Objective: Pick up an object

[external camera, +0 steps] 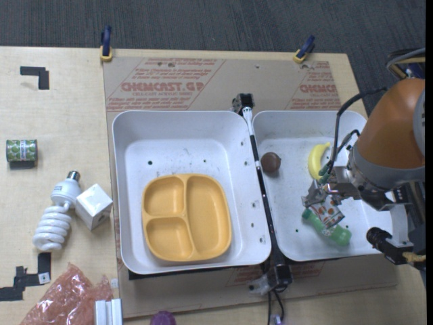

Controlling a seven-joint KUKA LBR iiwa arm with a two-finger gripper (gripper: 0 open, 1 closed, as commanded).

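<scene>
i have the arm (396, 134) reaching in from the right over the right bin (287, 246); the jaws (323, 193) sit low in that bin, right above a green bottle with a red and white label (327, 222); i cannot tell whether the jaws are apart or together, and nothing shows clearly between them, so i will not call it a hold; the bottle lies on its side on the bin floor, slanting toward the near right corner; a yellow banana (316, 160) lies just behind the jaws, partly covered by the wrist; a small brown round object (270, 162) rests near the left wall of the same bin, well apart from the bottle; in the left bin (176, 131) a yellow divided plate (186, 217) lies flat with three compartments; out on the desk (61, 114) to the left i see a spiral light bulb (55, 215), a white cube (94, 206) just beside it, a small green can (21, 151), and a pink mesh bag (67, 296) at the near edge.
</scene>
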